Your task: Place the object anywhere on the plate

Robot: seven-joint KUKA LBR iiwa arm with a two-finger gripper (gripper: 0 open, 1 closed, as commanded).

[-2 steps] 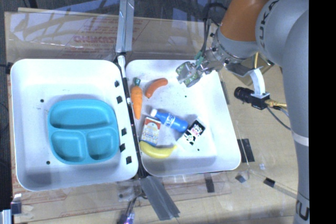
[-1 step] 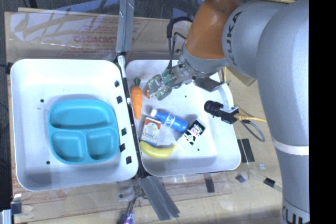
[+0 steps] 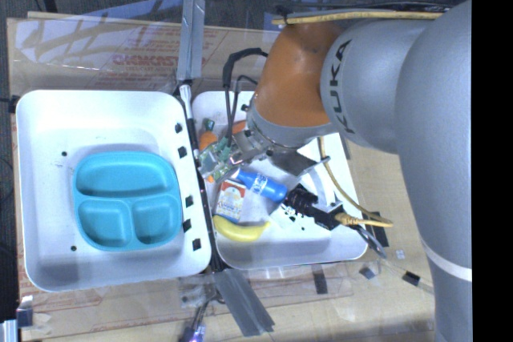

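Arm low over the cluttered right bin [image 3: 337, 252].
One blue plate [image 3: 126, 199] lies in the left bin [image 3: 48, 116]; one banana [image 3: 240, 231], one blue bottle [image 3: 258, 183] right.

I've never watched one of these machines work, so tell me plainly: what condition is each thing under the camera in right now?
Blue plate: lies flat in the left bin, nothing on it.
Banana: lies in the right bin, near its front wall.
Blue bottle: lies on its side in the right bin.
Small carton: lies beside the bottle.
Arm: reaches down into the right bin, over the pile.
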